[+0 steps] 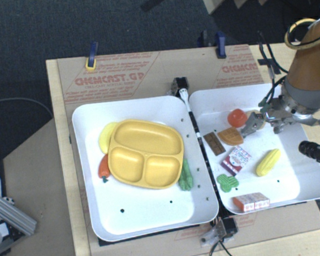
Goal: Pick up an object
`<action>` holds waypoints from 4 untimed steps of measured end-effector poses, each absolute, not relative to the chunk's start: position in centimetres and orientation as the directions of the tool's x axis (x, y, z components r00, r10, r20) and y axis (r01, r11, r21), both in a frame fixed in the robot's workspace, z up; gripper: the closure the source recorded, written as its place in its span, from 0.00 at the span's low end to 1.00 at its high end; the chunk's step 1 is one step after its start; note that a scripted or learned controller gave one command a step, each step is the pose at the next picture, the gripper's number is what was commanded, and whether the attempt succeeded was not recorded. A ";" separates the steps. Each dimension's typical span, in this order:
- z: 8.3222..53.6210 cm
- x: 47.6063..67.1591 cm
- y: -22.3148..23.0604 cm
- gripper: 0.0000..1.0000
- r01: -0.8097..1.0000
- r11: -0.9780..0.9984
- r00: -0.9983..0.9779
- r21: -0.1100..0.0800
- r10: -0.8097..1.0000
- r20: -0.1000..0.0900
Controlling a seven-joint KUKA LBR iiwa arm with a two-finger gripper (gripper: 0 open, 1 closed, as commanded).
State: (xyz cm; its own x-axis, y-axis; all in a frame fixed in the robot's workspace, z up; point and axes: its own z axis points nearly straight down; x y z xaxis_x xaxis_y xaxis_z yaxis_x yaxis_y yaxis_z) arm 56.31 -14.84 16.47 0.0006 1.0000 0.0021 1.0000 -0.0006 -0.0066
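Note:
My gripper (252, 124) hangs over the upper middle of the right bin (307, 180), on the grey arm with the orange band (309, 60) coming in from the right. Its tip is just right of a red tomato (236, 116) and a brown bread-like piece (230, 137); nothing shows held in it. Also in this bin lie a dark brown bar (213, 143), a pink-and-white packet (236, 159), a yellow corn cob (267, 162), a green vegetable (227, 182) and a red-and-white box (251, 202).
The left bin (101, 216) holds a yellow divided tray (145, 153), with a yellow fruit (105, 137) and a red-orange pepper (104, 167) at its left edge and a green piece (185, 177) at its right. Clamps and cables lie along the bins' middle seam (192, 124).

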 end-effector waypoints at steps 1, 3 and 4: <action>10.7 56.6 -13.9 0.00 1.000 0.000 0.000 -0.007 1.000 0.003; 9.5 56.6 -13.9 1.00 1.000 -0.002 0.002 0.000 1.000 0.000; 15.7 56.3 -13.5 1.00 1.000 0.001 -0.001 0.006 1.000 -0.001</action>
